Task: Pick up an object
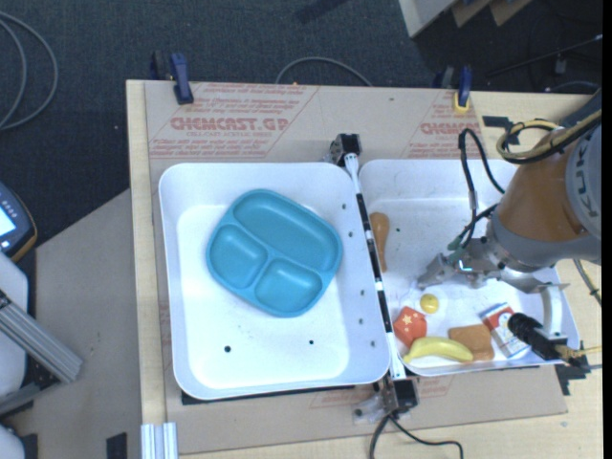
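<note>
The right bin (421, 185) holds several small things. A red strawberry-like fruit (410, 325) and a small yellow ball (429, 303) lie near its front left. A banana (440, 350) rests along the front wall, with a brown cookie-like piece (470, 339) and a red-and-white packet (497, 318) to its right. An orange-brown stick (380, 233) lies against the left wall. My gripper (442, 270) hangs low over the middle of this bin, just above and behind the yellow ball, with nothing seen in it.
A blue divided plate (274, 251) lies in the left bin (182, 333). The arm's orange band (531, 199) and a looping cable (478, 161) stand over the right bin's back right.
</note>
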